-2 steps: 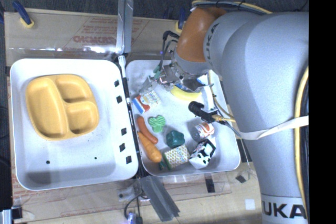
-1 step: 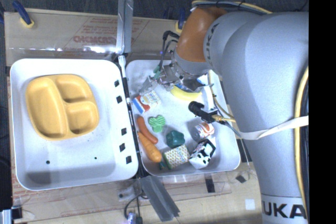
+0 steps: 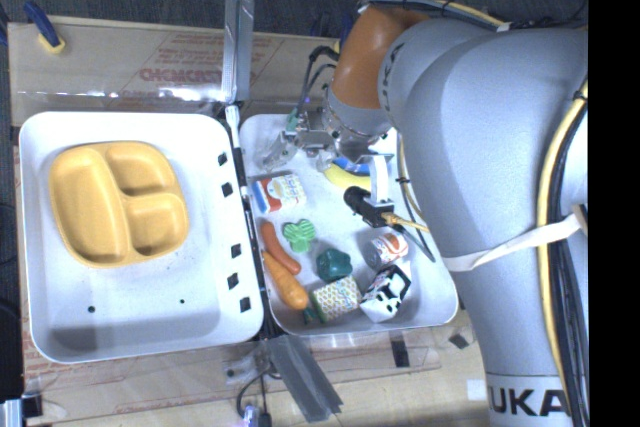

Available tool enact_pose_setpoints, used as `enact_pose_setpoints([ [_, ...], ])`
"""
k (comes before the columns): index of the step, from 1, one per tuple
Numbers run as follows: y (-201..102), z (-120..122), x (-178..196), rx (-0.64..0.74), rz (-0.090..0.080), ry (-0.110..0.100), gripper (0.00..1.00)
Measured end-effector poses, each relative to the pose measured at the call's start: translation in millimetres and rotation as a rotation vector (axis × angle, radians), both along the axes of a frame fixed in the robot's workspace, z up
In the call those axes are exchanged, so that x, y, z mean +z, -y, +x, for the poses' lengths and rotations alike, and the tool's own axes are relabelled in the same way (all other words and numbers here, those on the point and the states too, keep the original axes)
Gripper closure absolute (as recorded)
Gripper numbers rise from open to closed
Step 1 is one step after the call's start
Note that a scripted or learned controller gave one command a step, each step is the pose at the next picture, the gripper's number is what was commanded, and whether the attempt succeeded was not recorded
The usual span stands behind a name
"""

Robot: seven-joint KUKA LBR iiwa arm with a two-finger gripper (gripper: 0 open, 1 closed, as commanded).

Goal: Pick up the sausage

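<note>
The sausage [image 3: 279, 248] is seen lying against the left wall of the right bin [image 3: 432, 307], slanting toward the near corner, with a carrot [image 3: 289, 288] touching its lower end; a green toy [image 3: 298, 234] sits just beside it on the right, and a small white carton [image 3: 280, 191] lies just beyond its upper end. The gripper [image 3: 287, 144] is held low over the far left corner of the same bin, near the carton and apart from the sausage; whether the claw is spread or pressed together cannot be told, since it is blurred against the white floor. Nothing is seen gripped. In the left bin [image 3: 40, 315] a yellow divided tray [image 3: 118, 201] is set, well away from the work.

Several risks are judged from this layout; the bin wall leaves little room on the sausage's left, so the wall may be struck on the way down; the carrot, alike in colour and shape and in contact, may be taken instead or dragged along; the green toy may be pinched together with the sausage; a rounded, slender body may be squeezed out of a poorly centred grip.
</note>
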State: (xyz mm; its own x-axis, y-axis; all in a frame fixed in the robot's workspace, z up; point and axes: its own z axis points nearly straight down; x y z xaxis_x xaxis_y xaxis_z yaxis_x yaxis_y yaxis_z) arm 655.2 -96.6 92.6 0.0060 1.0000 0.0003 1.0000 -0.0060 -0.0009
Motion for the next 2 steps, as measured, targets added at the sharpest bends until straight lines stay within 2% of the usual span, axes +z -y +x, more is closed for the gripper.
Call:
enact_pose_setpoints([
  [1,-0.9,1.6,-0.2,-0.371,0.0,-0.001,0.0],
  [2,-4.5,1.7,-0.2,-0.599,0.0,0.0,0.0],
])
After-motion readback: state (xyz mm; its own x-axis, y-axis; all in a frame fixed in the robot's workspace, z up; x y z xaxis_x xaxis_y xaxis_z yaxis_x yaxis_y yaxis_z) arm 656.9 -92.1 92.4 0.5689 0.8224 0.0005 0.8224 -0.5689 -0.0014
